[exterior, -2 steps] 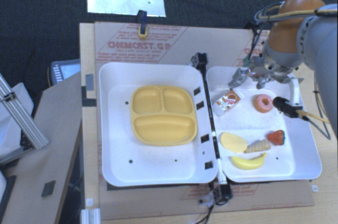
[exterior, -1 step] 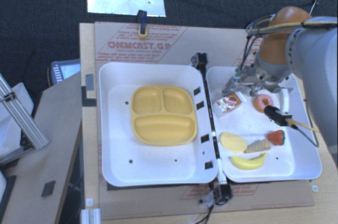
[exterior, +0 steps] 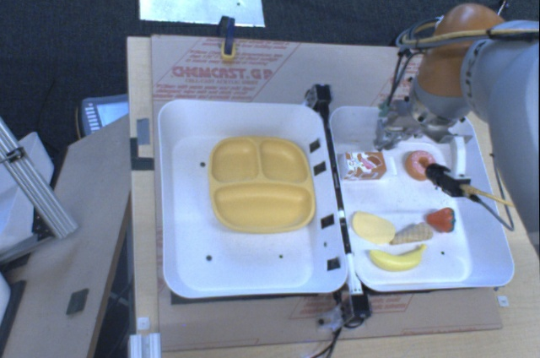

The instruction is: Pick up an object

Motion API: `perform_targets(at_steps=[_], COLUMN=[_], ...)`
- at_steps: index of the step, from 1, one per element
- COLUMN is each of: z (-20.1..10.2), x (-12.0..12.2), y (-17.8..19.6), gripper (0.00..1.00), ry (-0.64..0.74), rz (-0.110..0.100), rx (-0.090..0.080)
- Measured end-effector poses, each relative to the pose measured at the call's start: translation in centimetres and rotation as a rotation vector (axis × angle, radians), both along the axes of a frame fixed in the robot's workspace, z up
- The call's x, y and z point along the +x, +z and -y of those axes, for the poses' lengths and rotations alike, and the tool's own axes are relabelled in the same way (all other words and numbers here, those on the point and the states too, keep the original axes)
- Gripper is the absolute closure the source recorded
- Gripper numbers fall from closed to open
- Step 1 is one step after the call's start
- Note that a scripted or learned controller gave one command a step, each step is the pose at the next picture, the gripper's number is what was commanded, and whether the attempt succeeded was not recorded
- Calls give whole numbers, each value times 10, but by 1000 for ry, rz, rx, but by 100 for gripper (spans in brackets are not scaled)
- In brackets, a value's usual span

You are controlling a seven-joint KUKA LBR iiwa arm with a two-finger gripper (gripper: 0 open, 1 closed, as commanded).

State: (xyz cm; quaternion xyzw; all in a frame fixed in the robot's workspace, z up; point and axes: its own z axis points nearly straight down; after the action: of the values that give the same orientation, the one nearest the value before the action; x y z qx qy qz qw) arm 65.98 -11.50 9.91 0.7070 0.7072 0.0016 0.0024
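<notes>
The right bin (exterior: 481,263) holds a small printed packet (exterior: 364,165), a pink donut (exterior: 419,165), a red strawberry-like piece (exterior: 440,219), a tan cone (exterior: 411,234), a pale yellow round piece (exterior: 372,227) and a banana (exterior: 396,259). My gripper (exterior: 390,132) hangs over the bin's far edge, just above and right of the packet and left of the donut. Nothing shows between its fingers.
The left bin (exterior: 181,263) holds a yellow divided tray (exterior: 257,183). A black clip strip (exterior: 331,187) runs along the seam between the bins. The arm's grey bulk (exterior: 498,78) covers the right bin's far right corner. A yellow clamp (exterior: 228,44) sits at the cardboard's back edge.
</notes>
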Motion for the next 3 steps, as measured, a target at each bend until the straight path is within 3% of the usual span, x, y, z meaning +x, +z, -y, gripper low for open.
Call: perform_targets(at_steps=[2,3], z=[-5,-5], x=[-8,-7], y=[122,132], gripper=[100,100], ry=[4,3], rz=[0,-1], rx=[0,1])
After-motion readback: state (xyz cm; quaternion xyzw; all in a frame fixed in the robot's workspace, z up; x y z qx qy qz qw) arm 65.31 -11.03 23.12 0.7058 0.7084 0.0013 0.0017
